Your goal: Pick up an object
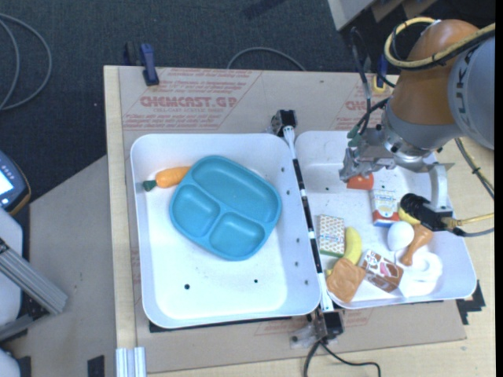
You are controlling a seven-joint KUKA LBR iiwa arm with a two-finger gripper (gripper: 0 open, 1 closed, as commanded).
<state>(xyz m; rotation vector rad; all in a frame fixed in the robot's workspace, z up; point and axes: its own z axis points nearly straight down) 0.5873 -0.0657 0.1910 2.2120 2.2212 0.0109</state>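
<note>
My gripper (357, 170) hangs low over the far part of the right bin (322, 149), right above a small red-orange object (361, 182) that peeks out under its tip. Whether that object sits between the fingers is hidden by the wrist. Nearer in the same bin lie a small white carton (385, 206), a white egg (400, 233), a yellow banana (354, 245), a waffle-like cracker (331, 232), an orange wedge (343, 280) and a brown packet (383, 271).
The left bin (157, 289) holds a blue divided plate (225, 206) and a toy carrot (167, 177) at its far left. A black divider rail (302, 210) runs between the bins. Cables trail along the right bin's right side.
</note>
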